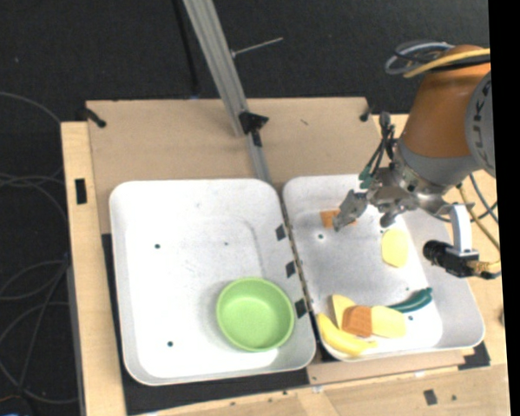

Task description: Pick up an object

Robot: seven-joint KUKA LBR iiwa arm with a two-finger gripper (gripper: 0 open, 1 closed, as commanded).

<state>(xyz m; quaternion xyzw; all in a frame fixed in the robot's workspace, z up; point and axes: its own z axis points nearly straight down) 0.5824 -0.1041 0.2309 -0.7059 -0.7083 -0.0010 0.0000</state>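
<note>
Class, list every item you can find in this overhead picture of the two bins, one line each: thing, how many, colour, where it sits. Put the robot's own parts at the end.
Bins: 2, white, side by side on the bench.
Bowl: 1, light green, near front corner of the left bin.
Small orange piece: 1, orange, back of the right bin, beside the gripper.
Pale yellow piece: 1, yellow, middle right of the right bin.
Pile of yellow items with an orange-brown block: 1 pile, front of the right bin.
Green-handled item: 1, dark green, right of the pile.
Metal pole: 1, grey, behind the bins.
Arm: 1, orange and grey, from the right.
Gripper: 1, dark, over the right bin.
</note>
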